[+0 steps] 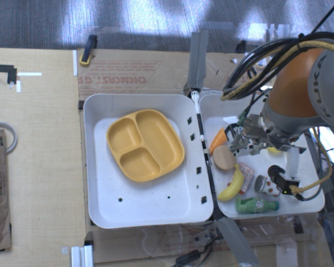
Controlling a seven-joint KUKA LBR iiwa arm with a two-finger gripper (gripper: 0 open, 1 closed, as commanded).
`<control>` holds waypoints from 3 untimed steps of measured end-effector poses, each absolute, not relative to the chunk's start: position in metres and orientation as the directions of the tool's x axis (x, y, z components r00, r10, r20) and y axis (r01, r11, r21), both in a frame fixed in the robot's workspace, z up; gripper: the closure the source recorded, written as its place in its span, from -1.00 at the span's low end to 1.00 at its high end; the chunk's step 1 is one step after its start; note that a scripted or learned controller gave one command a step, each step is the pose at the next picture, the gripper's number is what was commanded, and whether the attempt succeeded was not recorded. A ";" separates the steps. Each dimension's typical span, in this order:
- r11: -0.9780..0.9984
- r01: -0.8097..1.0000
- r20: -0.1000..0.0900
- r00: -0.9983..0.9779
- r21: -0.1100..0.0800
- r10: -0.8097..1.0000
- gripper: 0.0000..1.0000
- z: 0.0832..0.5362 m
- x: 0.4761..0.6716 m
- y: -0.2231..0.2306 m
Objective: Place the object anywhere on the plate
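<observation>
Two white bins sit side by side on the worktop: the left bin holds a yellow divided plate, and the right bin holds a jumble of toy food. In the camera view the gripper hangs low over the right bin's far-left part, and whether the jaws are open, closed or gripping anything cannot be told. Directly beside it lie an orange carrot-like piece and a tan round piece; a banana and a green bottle lie nearer, the banana's long axis running near-left to far-right. Nothing rests on the plate, which lies well left of the gripper, past the bins' shared wall.
</observation>
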State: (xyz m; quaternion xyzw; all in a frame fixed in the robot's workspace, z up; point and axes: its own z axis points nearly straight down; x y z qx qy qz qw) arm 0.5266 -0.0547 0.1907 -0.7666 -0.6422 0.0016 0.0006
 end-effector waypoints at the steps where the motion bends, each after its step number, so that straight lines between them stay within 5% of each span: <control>1: -0.193 0.981 -0.003 0.193 -0.004 0.981 1.00 0.246 0.560 0.017; 2: -0.193 0.981 -0.004 0.193 -0.003 0.981 -1.00 0.246 0.560 0.017; 3: -0.503 0.864 -0.005 0.503 -0.004 0.864 -1.00 0.190 0.552 0.028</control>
